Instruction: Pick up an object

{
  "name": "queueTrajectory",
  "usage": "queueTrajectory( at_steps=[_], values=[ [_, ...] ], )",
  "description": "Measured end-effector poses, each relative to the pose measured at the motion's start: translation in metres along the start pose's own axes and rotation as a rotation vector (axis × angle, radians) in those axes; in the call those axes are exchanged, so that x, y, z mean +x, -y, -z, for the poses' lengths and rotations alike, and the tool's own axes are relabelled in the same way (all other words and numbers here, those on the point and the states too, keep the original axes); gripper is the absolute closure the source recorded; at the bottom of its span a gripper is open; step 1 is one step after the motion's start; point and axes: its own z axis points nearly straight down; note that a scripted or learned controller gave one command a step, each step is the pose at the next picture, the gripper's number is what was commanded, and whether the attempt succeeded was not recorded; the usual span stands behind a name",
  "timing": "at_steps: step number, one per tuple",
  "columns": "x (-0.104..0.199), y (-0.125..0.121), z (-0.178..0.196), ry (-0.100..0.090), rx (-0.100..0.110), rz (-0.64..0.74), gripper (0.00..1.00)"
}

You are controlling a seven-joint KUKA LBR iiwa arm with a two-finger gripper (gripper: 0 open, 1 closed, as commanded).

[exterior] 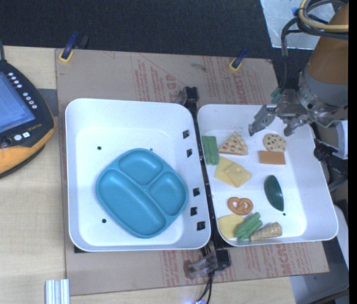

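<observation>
Cardboard sheeting covers the table (134, 75) under two white bins, with dark carpet beyond and a teach pendant (4, 122) lying off to the far side. One bin (77, 170) holds a blue divided plate (142, 192). The other bin (321, 201), the one beneath me, carries the toy food I must choose from.

My gripper (273, 125) hangs over that bin's far edge with the fingers spread apart and nothing between them. Just below them lie a cookie (273, 142) and a brown cracker (271, 158), touching each other, with a pizza slice (233, 144) beside them. Further in are a cheese slice (232, 171), a green strip (210, 149) along the dividing wall, a pretzel (240, 204), a dark green avocado-like piece (274, 192), and a small heap at the near edge: something yellow, a green vegetable (249, 226) and a cone (267, 231).

As I judge it, the task is barely begun: I am positioned above the pieces, but nothing is lifted. Descent, closing on one item and raising it all remain. The cookie looks the nearest candidate, though its flatness may make it slip.
</observation>
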Motion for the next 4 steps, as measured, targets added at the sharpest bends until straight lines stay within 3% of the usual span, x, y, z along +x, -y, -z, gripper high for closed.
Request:
queueTrajectory(
  at_steps=[1,2,3,4],
  values=[
    [0.014,0.013,-0.156,-0.001,0.005,0.0,0.0],
    [0.001,0.105,-0.15,-0.003,0.01,-0.004,0.0],
    [0.001,0.1,-0.139,0.0,0.001,0.0,1.0],
    [0.066,0.088,-0.044,-0.003,-0.01,0.006,1.0]
  ],
)
